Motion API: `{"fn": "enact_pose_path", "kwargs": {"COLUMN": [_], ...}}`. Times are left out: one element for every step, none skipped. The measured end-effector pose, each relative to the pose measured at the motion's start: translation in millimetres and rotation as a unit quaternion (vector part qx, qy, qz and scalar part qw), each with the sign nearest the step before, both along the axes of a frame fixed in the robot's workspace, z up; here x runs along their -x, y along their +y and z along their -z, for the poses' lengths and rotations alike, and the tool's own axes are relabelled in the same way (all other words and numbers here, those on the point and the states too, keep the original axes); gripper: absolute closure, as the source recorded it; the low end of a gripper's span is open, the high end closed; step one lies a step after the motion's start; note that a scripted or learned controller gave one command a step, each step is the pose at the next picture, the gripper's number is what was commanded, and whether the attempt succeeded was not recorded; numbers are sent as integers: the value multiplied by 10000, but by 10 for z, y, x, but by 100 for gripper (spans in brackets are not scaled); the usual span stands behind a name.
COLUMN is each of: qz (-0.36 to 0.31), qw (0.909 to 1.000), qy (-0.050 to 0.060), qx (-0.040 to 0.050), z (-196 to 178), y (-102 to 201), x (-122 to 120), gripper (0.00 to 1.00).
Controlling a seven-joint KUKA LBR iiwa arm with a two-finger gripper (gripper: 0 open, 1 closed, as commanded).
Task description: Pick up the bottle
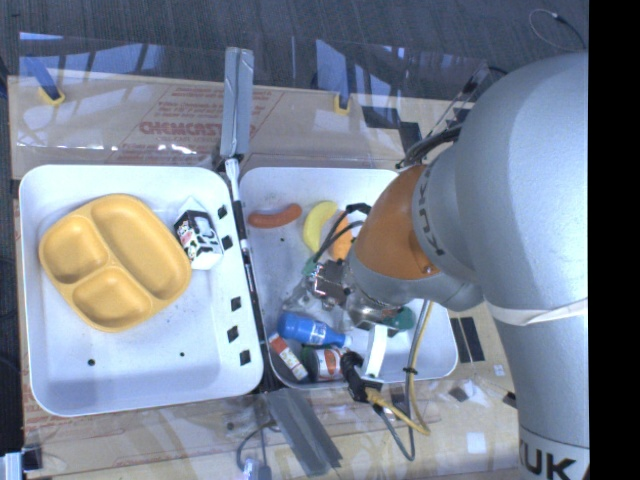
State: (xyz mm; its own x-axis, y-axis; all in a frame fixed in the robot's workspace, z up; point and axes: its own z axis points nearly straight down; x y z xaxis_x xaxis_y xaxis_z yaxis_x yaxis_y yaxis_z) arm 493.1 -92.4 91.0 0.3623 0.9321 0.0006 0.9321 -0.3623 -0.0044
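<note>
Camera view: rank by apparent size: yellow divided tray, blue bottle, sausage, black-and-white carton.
1. yellow divided tray, by far the largest, in the left bin.
2. blue bottle, partly hidden under the wrist, so its full extent is unsure.
3-4. sausage and black-and-white carton look about alike; not ranking them.

A robot lab: a big grey arm works over two white bins on a taped bench.
</note>
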Motion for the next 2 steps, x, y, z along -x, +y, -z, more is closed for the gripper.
{"fn": "enact_pose_path", "kwargs": {"qz": [-18,-23], "qw": [10000,10000], "qy": [8,9], "qx": [-5,-3], "z": [-93,-93], "y": [1,2], "x": [-2,-2], "gripper": [100,0]}}
